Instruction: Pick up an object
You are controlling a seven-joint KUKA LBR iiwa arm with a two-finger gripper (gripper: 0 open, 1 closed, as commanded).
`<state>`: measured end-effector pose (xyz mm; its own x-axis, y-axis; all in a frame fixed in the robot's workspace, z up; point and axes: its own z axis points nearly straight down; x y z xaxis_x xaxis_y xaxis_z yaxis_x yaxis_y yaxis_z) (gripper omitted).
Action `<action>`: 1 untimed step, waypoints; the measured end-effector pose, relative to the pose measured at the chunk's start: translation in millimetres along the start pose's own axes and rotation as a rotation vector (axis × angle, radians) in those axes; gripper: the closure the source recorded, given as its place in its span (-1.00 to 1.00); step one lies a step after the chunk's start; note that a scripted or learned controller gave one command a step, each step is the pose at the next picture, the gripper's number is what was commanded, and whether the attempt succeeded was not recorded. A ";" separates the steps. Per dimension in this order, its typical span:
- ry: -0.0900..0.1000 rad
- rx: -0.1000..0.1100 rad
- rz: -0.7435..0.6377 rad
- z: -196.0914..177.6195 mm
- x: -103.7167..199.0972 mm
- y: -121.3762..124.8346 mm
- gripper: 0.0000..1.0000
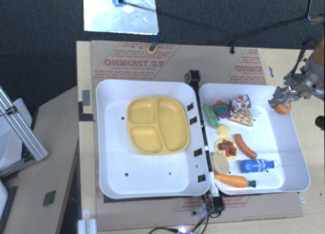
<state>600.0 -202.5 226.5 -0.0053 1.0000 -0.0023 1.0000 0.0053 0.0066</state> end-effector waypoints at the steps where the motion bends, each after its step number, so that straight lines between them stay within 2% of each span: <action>1: 0.003 0.003 -0.005 -8.2 57.2 8.6 1.00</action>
<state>608.2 -145.3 234.5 -0.0100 0.9999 0.0011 0.9999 0.0100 0.0034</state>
